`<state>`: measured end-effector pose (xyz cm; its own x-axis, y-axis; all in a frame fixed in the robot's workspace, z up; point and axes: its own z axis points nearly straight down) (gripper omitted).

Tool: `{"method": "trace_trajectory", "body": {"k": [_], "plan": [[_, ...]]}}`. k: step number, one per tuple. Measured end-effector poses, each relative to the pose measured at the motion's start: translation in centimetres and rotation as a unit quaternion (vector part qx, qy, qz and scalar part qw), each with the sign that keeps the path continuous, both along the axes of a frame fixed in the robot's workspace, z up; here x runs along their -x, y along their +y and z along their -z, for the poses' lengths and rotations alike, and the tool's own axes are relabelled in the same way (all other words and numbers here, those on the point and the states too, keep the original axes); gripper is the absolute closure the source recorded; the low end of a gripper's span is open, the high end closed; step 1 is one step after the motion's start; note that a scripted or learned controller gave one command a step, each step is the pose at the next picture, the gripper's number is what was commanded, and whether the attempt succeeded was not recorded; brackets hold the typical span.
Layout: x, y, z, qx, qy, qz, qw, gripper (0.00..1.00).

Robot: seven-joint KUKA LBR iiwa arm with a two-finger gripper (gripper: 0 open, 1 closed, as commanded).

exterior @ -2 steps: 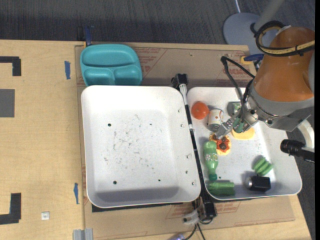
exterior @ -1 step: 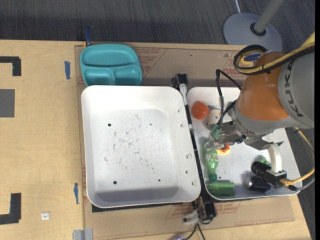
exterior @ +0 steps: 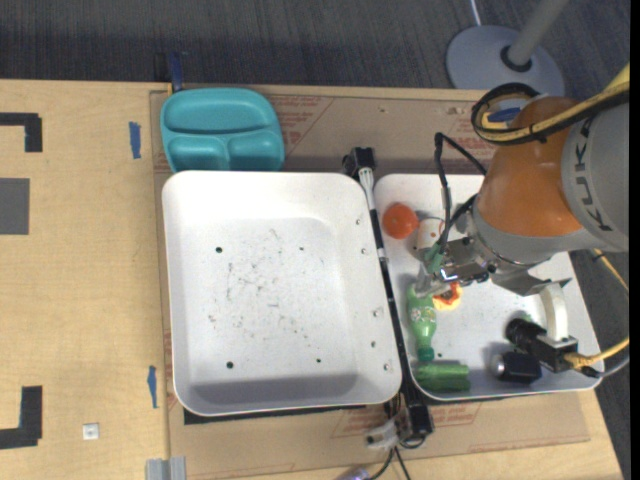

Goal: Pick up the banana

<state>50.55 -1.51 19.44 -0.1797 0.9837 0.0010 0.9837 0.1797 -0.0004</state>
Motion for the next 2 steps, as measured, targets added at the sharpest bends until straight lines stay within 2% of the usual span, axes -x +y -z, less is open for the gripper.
{"method": "trace_trajectory", "body": {"k": [2], "plan": [[-0.19,0.03,-1.99,0.0008,-0.003,-0.001,1.0,1.0]]}}
